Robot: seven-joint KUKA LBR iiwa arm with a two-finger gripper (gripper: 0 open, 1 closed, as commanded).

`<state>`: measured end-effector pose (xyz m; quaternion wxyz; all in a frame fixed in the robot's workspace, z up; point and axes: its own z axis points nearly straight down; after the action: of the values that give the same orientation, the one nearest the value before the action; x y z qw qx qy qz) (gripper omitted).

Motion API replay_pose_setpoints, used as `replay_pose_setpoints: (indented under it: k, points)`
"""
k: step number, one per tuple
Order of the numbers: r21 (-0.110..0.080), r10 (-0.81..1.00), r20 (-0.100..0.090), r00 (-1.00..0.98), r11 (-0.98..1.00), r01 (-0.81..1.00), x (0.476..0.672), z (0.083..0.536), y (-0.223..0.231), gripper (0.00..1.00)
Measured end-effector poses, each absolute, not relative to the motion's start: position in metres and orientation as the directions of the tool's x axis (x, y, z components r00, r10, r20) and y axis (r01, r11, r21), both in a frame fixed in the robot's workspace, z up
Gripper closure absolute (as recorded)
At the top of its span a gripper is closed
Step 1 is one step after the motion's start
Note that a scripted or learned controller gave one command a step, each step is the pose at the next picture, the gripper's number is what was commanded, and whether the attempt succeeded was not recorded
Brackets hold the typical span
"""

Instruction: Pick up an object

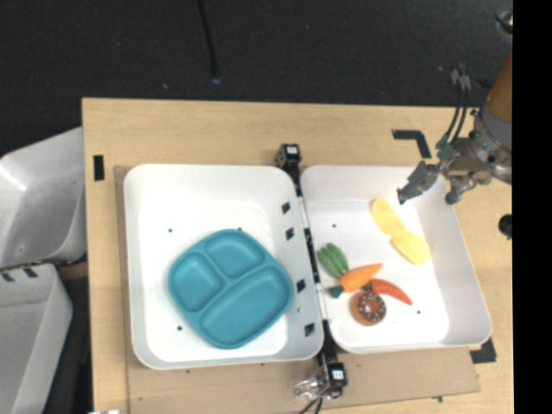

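Looking down from the fixed camera, I start at the near edge of the bench [216, 395], where a small clip or connector [321, 385] sits at the seam between the two bins.

Just beyond it, in the right bin [466, 317], I see a cluster of toy food. Nearest me is a round brown piece with speckles [369, 308], touching the thin end of a red pepper [395, 291]. An orange carrot [360, 275] lies just behind, angled toward the divider, with a green leafy piece [332, 258] next to it near the bin's left wall. Farther back and to the right are two yellow pieces, one [411, 247] close to the carrot's tip, the other [386, 215] beyond it, and they seem to touch.

In the left bin [147, 231], a teal divided plate [229, 287] with three compartments lies flat, tilted in plan, toward the near half.

Farther back, the gripper [436, 185] hangs over the far right part of the right bin, above and apart from the yellow pieces. Its two fingers are spread wide, one [413, 185] slanting toward the bin's middle and the other [455, 188] nearer the wrist, and I see nothing between them. The arm [496, 110] enters from the right edge, with cables [457, 102] running down to the wrist.
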<state>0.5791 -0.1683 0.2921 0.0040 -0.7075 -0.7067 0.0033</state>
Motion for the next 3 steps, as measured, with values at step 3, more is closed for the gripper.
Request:
replay_pose_setpoints:
  k: [3]
  points:
    - [-0.003, 1.000, -0.001, 0.002, -0.002, 1.000, 0.584, 0.201, -0.174, 0.00]
